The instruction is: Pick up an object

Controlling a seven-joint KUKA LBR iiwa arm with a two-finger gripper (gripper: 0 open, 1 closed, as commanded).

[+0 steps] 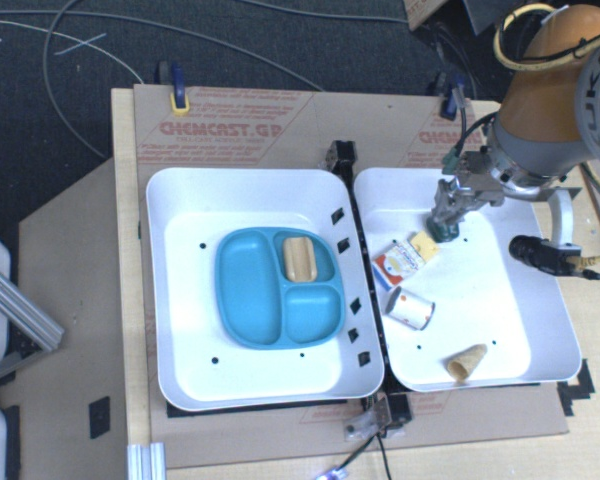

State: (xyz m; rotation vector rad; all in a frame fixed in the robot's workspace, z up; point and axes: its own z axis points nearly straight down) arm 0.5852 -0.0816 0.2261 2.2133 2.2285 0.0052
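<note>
the gripper (446, 230) hangs low over the right bin (540, 318), near its far left part, with the grey arm (545, 98) and its orange band reaching in from the right; judged from this, the step in hand is the descent onto a target, and nothing is lifted yet; the nearest candidate is the small yellow block (423, 246), just below and to the left of the gripper tip, very close and perhaps touching, though the view cannot settle that; just beyond it, further left and down, lies a red and white packet (395, 263), then a white cylinder with a red end (410, 310) further below; a tan cone-shaped piece (465, 363) sits well below the gripper, near the bin's front edge; to do this well, the tip should centre over one item alone, since the block and packet lie close together and a stray pinch could push both aside; a straight drop and a firm close before rising seems wise; how far the gripper is open i cannot tell, as the tip is dark and small here, and no object is seen held; far to the left, in the other bin (180, 268), a blue divided tray (255, 298) holds a tan bread-like piece (299, 259).
</note>
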